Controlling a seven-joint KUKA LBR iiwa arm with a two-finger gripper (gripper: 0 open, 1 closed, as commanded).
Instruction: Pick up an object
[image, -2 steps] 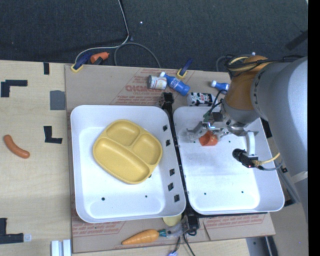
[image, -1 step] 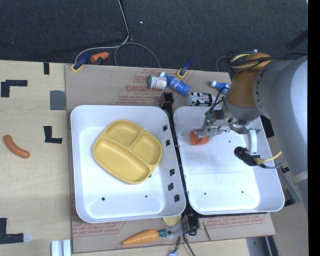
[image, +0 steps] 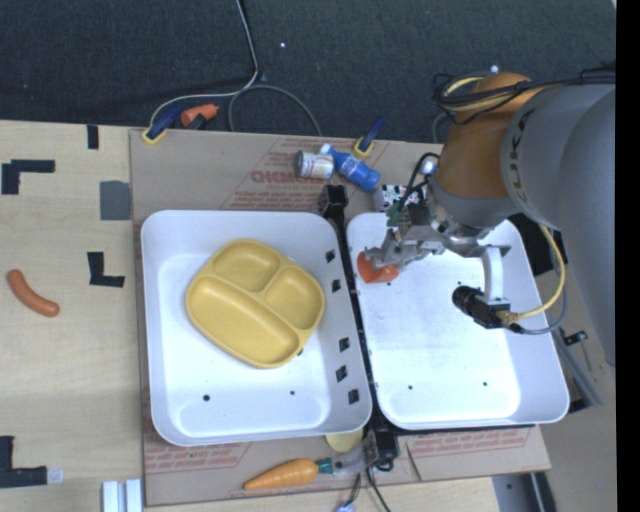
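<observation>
Surface: pale wood bench (image: 60, 350) with brown cardboard under two shallow white bins, dark carpet beyond its far edge.
Left bin (image: 170, 400): smooth moulded plastic, carrying a yellow sectioned tray (image: 255, 300), rounded and glossy.
Right bin (image: 460, 390): small red-orange object (image: 377, 268) close to its far-left corner.
Pincer (image: 392, 250): tip down right at the red-orange object; grip state, cannot tell.
Off the bins: orange carrot (image: 280, 474) by the near edge, sausage (image: 32, 293) near the left edge.
Writing: red print on the cardboard, unreadable.
</observation>
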